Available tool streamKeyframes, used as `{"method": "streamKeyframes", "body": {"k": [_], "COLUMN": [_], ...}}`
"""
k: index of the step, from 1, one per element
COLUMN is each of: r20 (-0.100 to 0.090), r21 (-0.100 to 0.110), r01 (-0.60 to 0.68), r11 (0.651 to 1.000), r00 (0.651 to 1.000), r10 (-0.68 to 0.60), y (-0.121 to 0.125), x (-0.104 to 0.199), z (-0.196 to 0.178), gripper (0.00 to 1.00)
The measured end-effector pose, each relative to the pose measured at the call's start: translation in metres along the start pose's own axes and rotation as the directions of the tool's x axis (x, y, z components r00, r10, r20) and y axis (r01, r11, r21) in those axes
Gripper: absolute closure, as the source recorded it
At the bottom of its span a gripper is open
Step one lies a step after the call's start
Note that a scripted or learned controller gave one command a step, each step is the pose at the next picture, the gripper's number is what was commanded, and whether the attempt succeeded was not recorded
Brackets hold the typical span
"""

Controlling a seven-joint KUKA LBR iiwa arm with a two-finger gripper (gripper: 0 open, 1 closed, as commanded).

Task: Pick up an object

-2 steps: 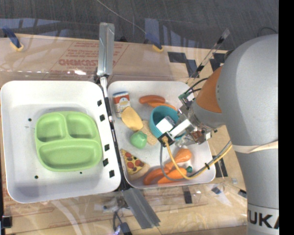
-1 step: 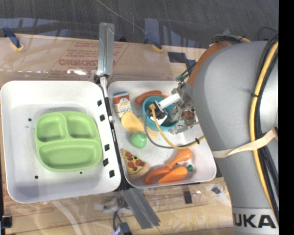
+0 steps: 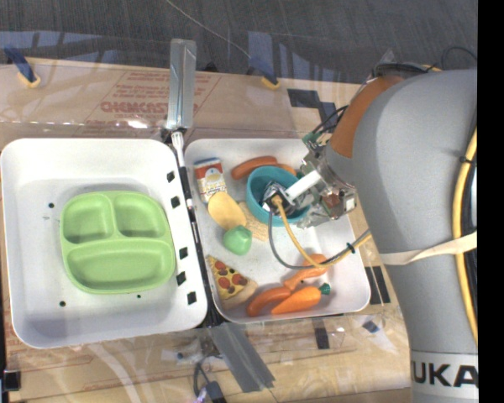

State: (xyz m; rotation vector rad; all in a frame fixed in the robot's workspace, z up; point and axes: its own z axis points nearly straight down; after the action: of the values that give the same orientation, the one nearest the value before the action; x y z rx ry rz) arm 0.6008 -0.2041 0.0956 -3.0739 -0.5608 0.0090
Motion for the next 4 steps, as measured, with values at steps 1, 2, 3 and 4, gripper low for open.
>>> {"method": "streamKeyframes", "body": {"k": [1, 2, 3, 4], "r20": [0.007, -0.014, 0.000, -0.008], "r21": [-0.008, -0.017, -0.020, -0.015], "r01": [-0.153, -0.087, -0.161, -0.137], "r11": [0.988, 0.996, 0.987, 0.991], "r00": [0.988, 0.996, 0.987, 0.991], "r10": [0.153, 0.087, 0.161, 0.137], "y": [-0.033, -0.013, -0.057, -0.065], "x": [0.009, -0.024, 0.006, 0.046], "z": [-0.035, -0.003, -0.001, -0.098], "gripper": [1.00, 1.00, 1.00, 1.00]}}
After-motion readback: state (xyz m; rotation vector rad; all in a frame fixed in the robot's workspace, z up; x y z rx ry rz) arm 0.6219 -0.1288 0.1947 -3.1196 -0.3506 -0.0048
